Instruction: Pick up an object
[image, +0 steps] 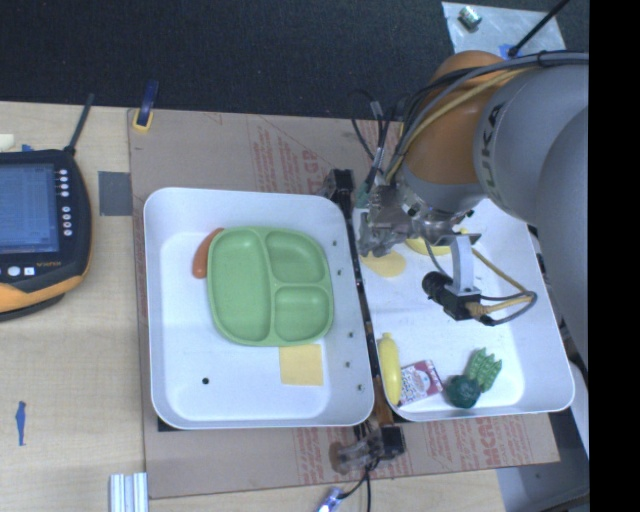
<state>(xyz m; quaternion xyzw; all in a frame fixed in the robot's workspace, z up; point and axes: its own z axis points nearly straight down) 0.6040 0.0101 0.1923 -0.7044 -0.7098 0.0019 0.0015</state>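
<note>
- The gripper (383, 240) hangs low over the far left corner of the right bin (545, 330), close to the wall shared with the left bin (165, 330); whether it is released or clenched I cannot tell, since the wrist and cabling hide the tips.
- Just beneath and beside it lies a flat yellow piece (388, 264), the likeliest target; nothing can be seen held between the fingers, so I judge the grasp not yet made.
- Other candidates sit along the near edge of the right bin: a banana (389, 368) against the left wall; a red and white packet (421, 382) just right of it; a green toy (473, 379) further right.
- The left bin holds a green divided plate (270, 285), an orange item (202, 254) tucked at its left rim, and a yellow square (302, 365) near its front.
- To do this step well, centre over the yellow piece; keep clear of the bin wall; being flat, it may slip, so press down fully before closing; lift straight and check the hold.
</note>
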